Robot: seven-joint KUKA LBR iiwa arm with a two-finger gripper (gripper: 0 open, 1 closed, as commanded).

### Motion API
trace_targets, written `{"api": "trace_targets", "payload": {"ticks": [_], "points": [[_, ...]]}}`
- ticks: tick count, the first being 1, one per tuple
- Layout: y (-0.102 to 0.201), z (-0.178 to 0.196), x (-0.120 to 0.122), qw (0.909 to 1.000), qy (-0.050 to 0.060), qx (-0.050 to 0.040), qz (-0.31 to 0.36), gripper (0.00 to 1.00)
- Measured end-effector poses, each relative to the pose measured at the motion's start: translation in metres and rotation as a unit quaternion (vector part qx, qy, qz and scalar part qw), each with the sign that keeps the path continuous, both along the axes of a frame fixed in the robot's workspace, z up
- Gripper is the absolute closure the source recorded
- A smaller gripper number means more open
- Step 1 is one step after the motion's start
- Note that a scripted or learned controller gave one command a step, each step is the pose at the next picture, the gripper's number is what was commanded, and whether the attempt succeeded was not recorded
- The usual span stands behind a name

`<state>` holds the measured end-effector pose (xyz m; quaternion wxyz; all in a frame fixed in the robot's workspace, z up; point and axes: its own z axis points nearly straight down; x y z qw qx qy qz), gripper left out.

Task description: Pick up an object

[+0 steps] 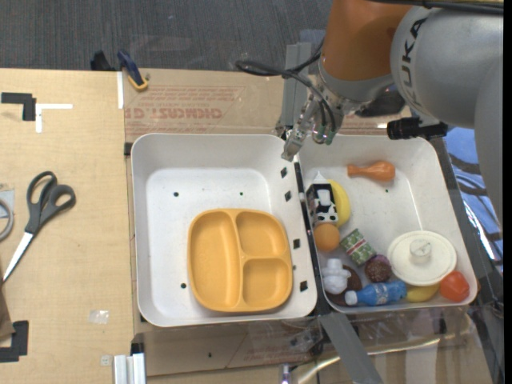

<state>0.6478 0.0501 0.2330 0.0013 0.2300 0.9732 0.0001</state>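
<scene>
You see the gripper (298, 138) at upper centre, above the rim between the bins, its opening impossible to tell.

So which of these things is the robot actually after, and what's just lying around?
For the job: the tool; right bin with orange drumstick toy, banana, orange ball, white lidded pot, blue bottle.

Lying about: yellow divided plate, scissors, cardboard.

The arm (432, 46) runs off the top and right edges; the end effector (308, 130) fingers blur together.
</scene>
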Motion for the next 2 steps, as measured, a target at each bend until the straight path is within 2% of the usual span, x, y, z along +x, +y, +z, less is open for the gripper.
{"api": "trace_targets", "payload": {"ticks": [1,2], "points": [[-0.082,0.154,-0.010,0.9972,0.000,-0.0006,-0.075,1.00],[-0.158,0.148,-0.055,0.9974,0.000,-0.0004,-0.072,1.00]]}}
